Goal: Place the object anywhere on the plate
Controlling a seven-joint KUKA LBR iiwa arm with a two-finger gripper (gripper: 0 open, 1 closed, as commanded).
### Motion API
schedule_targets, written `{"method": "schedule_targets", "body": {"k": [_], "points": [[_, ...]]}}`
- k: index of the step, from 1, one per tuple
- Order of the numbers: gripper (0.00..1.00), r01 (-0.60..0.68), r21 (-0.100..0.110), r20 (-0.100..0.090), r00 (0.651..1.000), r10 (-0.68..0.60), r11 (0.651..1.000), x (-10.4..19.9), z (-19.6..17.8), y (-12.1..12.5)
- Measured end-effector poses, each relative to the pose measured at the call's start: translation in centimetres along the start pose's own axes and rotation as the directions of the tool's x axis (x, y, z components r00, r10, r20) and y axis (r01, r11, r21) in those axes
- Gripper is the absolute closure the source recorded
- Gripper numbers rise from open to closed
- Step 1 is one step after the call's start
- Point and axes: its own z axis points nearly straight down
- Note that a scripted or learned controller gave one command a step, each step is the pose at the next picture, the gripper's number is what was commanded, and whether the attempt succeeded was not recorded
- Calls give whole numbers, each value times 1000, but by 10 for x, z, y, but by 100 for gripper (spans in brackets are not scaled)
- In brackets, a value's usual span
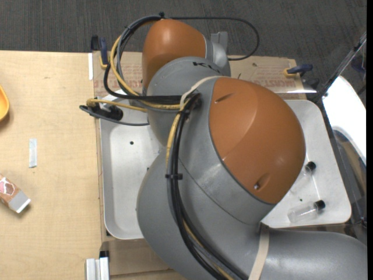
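Note:
The grey arm with its orange joint covers (250, 139) fills the middle of the camera view and hides most of both white bins. A bare strip of the left bin (122, 179) shows to the arm's left. In the right bin's (326, 156) near corner lie two small black pieces (309, 167) (319, 205) and a clear plastic item (302, 213). Whatever sits under the arm is hidden.
A wooden bench top (52, 98) lies left of the bins. On it are an orange rim (2, 104) at the far left edge, a small pale strip (32, 153) and a red-and-grey block (11, 195). Yellow and black cables (125, 101) run across the left bin's far edge.

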Motion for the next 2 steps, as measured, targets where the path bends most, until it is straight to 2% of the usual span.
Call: {"method": "schedule_targets", "body": {"k": [1,2], "points": [[0,2,0,-1,1000,-2,1000,4,0,-7],[0,16,-1,2,1000,-16,1000,3,1,0]]}}
